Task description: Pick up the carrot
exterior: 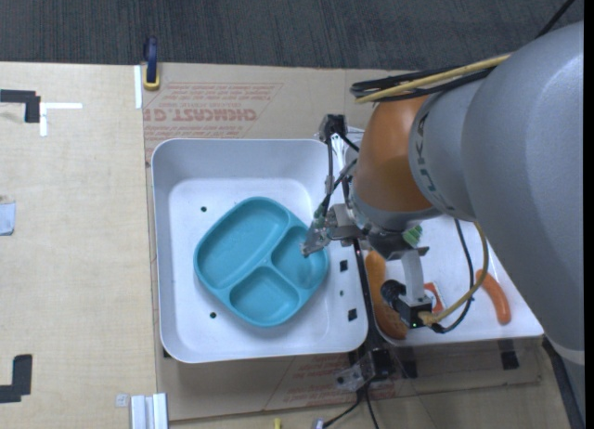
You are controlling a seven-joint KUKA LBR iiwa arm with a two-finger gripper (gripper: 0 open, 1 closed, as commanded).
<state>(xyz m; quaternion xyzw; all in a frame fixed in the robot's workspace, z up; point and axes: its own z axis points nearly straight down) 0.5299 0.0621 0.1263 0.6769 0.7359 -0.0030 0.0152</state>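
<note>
An orange carrot (375, 280) lies along the left wall of the right bin (464, 325), partly hidden under the arm. My gripper (345, 232) hangs low over the divider between the two bins, just above the carrot's upper end and beside the right rim of a blue divided plate (260, 262). The big grey arm and its orange band cover the gripper from above, so nothing can be seen of what lies between its tips. I see nothing lifted.
The blue plate lies in the left bin (176, 232). An orange-red sausage-shaped item (500, 301) lies at the right bin's right edge. A small green thing (412, 232) peeks out beneath the wrist. Cardboard surrounds the bins.
</note>
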